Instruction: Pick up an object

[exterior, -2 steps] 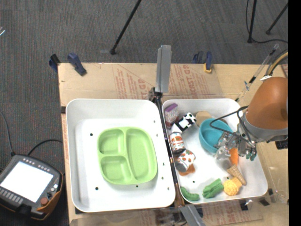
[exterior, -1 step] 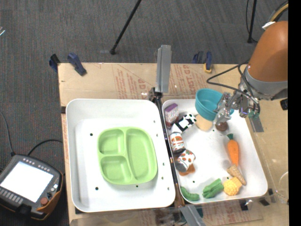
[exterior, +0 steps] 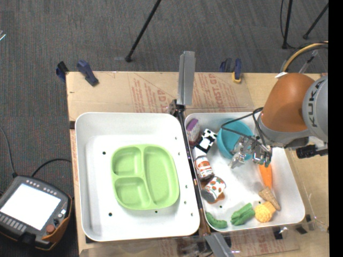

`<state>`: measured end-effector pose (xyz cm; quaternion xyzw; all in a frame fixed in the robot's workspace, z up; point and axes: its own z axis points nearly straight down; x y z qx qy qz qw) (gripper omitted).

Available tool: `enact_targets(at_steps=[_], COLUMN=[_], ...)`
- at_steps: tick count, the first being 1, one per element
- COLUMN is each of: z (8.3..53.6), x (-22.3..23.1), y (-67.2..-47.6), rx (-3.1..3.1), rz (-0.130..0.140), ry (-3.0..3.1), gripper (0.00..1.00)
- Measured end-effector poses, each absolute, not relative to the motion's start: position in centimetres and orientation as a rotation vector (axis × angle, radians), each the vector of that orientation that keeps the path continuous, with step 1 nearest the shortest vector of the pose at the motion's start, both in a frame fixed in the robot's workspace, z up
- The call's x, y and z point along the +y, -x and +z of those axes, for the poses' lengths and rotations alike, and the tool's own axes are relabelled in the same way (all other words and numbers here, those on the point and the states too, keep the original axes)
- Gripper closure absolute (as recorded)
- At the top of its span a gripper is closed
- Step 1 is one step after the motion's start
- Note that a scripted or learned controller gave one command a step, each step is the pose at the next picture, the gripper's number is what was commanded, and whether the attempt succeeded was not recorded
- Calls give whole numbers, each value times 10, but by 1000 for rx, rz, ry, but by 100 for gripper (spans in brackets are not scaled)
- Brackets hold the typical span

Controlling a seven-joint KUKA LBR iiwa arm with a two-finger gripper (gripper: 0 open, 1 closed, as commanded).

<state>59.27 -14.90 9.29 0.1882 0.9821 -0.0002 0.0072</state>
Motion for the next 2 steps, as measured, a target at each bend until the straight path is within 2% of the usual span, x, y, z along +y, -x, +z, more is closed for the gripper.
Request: enact_targets(at_steps=[1,2], z=[87,294], x=[-190,-210], y=[-601,-627], rx=[3045,3022], rz=[32,0], ry=[-891,-781], gripper=[100,100])
